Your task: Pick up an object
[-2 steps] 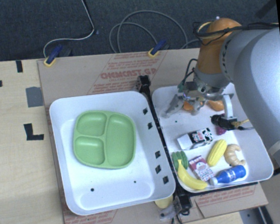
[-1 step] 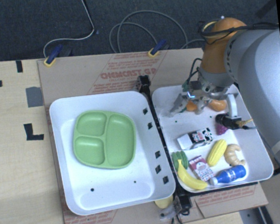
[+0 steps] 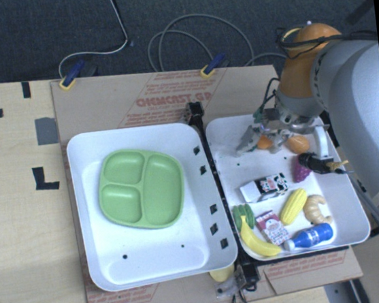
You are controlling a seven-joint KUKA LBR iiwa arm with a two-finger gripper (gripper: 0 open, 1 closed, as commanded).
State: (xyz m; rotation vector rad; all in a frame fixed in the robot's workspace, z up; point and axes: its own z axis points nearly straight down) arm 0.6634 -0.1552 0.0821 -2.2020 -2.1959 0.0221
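Camera view, arm (image 3: 346, 87) reaching over right bin (image 3: 228, 132)

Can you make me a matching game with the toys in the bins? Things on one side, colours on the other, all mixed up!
Things:
1. plate
2. banana
3. bottle
4. grapes

Colours:
A. blue
B. purple
C. green
D. yellow

Pairs: 1-C, 2-D, 3-A, 4-B
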